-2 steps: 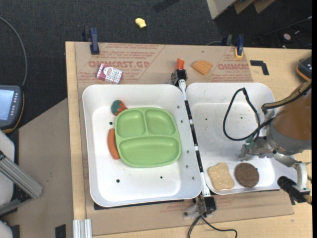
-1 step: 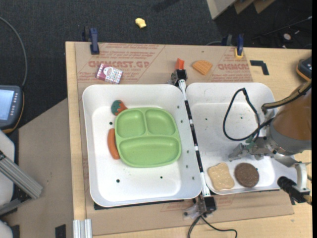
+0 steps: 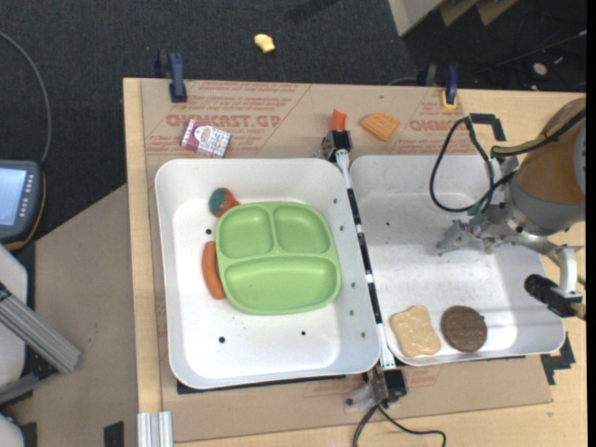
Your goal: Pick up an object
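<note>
In the right bin (image 3: 410,189), a beige bread-shaped piece (image 3: 415,331) and a round brown patty (image 3: 463,328) lie side by side near the front edge. My gripper (image 3: 463,237) hangs low over the middle of that bin, pointing left, well behind both pieces. Nothing shows in its grasp. The grey arm with its orange band (image 3: 554,170) comes in from the right. In the left bin (image 3: 182,324) a green divided plate (image 3: 277,257) lies with an orange sausage-shaped toy (image 3: 212,270) along its left side and a small green and red toy (image 3: 222,200) at its back left corner.
On the bench behind the bins lie an orange cracker-like piece (image 3: 379,125) and a pink and white packet (image 3: 205,138). Blue clamps (image 3: 173,73) (image 3: 450,84) hold the board's back edge. A black cable (image 3: 447,161) loops over the right bin's back.
</note>
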Robot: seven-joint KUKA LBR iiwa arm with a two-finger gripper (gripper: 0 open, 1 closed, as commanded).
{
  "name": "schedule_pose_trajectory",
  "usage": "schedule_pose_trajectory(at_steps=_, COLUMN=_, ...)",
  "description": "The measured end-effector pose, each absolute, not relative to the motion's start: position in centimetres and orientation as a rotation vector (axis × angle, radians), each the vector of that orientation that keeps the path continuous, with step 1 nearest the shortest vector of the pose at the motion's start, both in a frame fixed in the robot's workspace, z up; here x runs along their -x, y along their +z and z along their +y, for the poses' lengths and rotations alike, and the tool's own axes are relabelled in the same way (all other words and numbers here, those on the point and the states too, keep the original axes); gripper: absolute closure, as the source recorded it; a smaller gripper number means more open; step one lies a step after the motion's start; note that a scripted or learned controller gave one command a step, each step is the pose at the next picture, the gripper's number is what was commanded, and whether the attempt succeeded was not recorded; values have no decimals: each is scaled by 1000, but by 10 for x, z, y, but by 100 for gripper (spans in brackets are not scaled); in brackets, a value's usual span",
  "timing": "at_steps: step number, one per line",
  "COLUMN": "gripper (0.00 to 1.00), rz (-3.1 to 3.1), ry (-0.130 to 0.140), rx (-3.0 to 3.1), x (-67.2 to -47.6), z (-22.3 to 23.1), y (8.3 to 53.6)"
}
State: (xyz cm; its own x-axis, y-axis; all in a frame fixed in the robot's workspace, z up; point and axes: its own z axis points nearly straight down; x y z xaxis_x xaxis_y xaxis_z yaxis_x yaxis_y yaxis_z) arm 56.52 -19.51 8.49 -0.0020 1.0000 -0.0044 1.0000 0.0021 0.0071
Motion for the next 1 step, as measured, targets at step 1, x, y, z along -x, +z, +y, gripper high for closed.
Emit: schedule_pose_trajectory(at_steps=1, gripper=0, rz=2233, ry=7, rx=-2226, x=-597, z=-220, y=84)
